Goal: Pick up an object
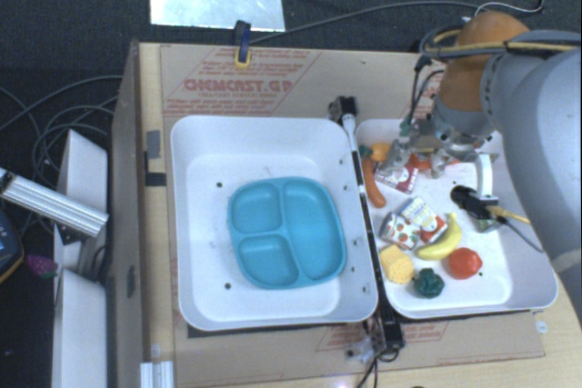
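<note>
Green toy (428,283), well below gripper (420,152)

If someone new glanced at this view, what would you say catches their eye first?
Probably the blue divided tray, alone in the left white bin. Next, the colourful clutter in the right bin: a banana, a red tomato and a carrot. The grey arm comes in from the right, its claw low over the far end of that bin.
</note>
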